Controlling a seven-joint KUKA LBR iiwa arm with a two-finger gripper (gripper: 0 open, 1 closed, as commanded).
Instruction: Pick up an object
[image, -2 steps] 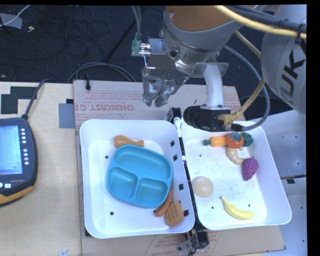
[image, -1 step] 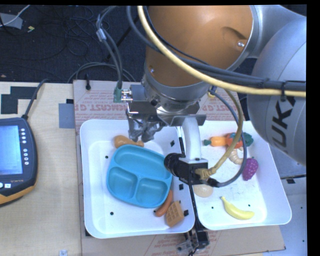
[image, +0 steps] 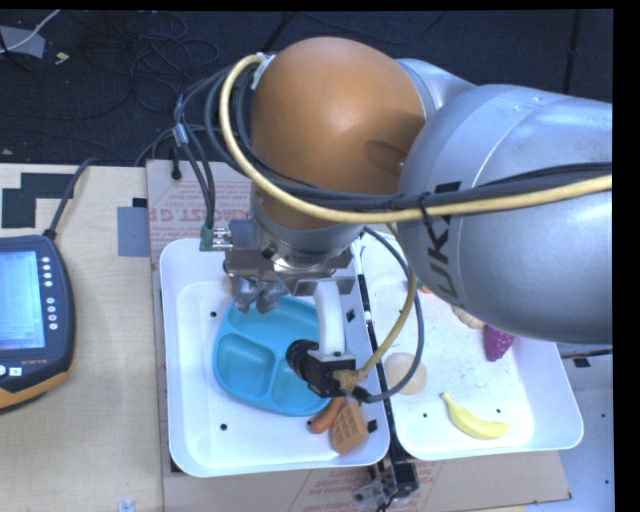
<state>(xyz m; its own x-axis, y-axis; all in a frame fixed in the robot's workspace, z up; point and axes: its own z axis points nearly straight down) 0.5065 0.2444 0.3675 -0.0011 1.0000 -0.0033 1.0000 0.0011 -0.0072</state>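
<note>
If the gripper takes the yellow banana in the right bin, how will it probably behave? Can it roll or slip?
The banana looks like a small, smooth plastic toy, so it is probably light and stiff, and maybe slippery. Its curved shape lies flat on the right bin floor, so it would likely pivot or slide rather than roll.

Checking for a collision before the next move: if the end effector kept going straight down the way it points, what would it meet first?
Most likely the blue divided tray in the left bin: the end effector hangs over its upper edge. Depth is unclear from this slant.
</note>
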